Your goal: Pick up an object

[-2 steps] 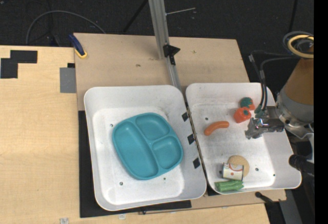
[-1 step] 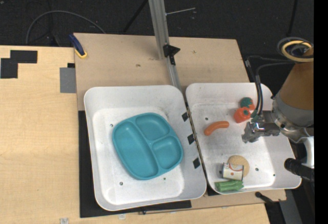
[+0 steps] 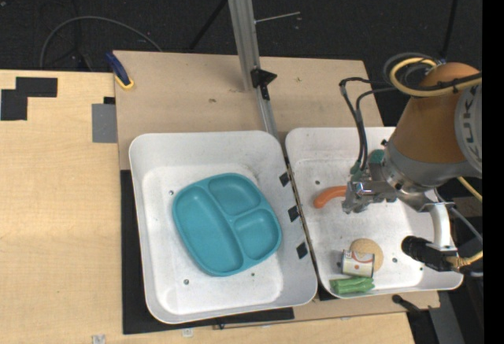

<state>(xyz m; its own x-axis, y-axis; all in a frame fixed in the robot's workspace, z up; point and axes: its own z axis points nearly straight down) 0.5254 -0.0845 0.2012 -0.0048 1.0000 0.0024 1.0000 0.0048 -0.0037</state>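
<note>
A pale wooden bench [image 3: 55, 201] fills the lower left under a dark floor strewn with cables, and on its raised board sit two shallow white bins side by side. The left bin [image 3: 157, 287] holds a teal divided plate [image 3: 226, 223] lying flat near its middle, three compartments facing up. An aluminium post [image 3: 240, 20] rises behind the seam between the bins, with black clips along that seam.

The right bin [image 3: 315, 264] is the busier one. An orange carrot-shaped piece [image 3: 327, 196] lies in its upper middle, its right end running under the gripper [image 3: 358, 197]. Toward the near edge sit a round tan biscuit-like disc [image 3: 368, 252], a small white can with a red and yellow label [image 3: 356, 263] touching the disc's left side, and a green pod-like piece [image 3: 351, 285] just below the can, along the bin's front wall.

The arm [image 3: 433, 138] comes in from the right (its orange band is the largest thing in that half) and hangs over the bin's upper right, hiding the floor beneath it. The gripper is low over the bin at the carrot's right end; whether the fingers are spread or closed I cannot tell, nor whether they touch the carrot. Black cables loop up behind the wrist.
</note>
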